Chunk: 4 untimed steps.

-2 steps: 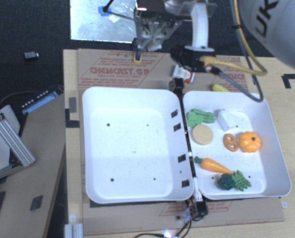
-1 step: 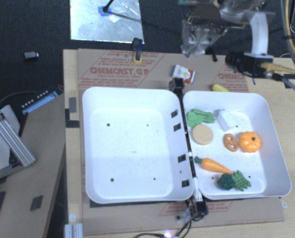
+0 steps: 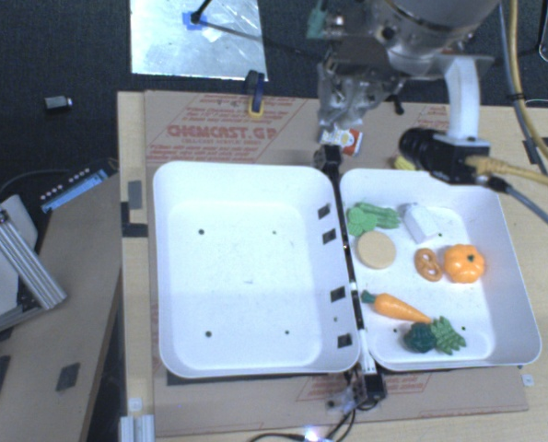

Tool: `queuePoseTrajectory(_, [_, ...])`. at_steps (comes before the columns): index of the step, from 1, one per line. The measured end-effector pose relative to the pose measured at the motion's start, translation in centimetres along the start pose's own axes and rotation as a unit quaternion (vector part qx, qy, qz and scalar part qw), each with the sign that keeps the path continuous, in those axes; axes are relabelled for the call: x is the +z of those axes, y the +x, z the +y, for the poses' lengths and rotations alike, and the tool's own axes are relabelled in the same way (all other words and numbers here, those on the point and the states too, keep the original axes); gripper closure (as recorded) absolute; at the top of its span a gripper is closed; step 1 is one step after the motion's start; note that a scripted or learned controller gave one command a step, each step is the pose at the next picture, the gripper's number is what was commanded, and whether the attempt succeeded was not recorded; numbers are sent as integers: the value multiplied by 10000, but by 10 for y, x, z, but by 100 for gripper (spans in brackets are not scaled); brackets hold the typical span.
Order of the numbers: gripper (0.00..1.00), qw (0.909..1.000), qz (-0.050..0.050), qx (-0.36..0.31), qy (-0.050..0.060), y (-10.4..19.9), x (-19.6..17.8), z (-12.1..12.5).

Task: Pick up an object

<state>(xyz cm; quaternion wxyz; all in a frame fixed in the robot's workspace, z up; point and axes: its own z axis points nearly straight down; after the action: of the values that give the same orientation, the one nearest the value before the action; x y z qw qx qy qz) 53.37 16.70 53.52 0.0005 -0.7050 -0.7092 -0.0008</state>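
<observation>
Looking down at the table (image 3: 135, 247), you see two white bins side by side; take the right bin (image 3: 518, 293) as your landmark. The carrot (image 3: 395, 308) lies in its lower left part, long axis running left to right with a slight downward tilt; the narrow tip points left toward the divider, and the thick end points right toward the broccoli (image 3: 421, 339), which sits just beside it with a green leafy piece (image 3: 448, 337). Above the carrot rests a pale round disc (image 3: 377, 250), and above that a green lettuce piece (image 3: 370, 217). A pretzel (image 3: 428, 264) touches or nearly touches the small orange pumpkin (image 3: 464, 262) near the bin's middle, with a white block (image 3: 423, 221) above them. The left bin (image 3: 246, 265) lies beside it. The end effector (image 3: 340, 129) hangs beyond the right bin's upper left corner, over the cardboard; you cannot tell its state from here.
</observation>
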Motion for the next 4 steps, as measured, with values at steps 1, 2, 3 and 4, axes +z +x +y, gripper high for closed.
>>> queuePoseTrajectory(1, [100, 10000, -3, 1, 3, 20, 0, -38])
queuePoseTrajectory(2, [100, 10000, -26, -12, 57, 70, 125, -46])
queuePoseTrajectory(3, [100, 10000, 17, 28, -80, 67, -7, 32])
queuePoseTrajectory(4, [100, 10000, 2, -9, 3, 68, -1, -50])
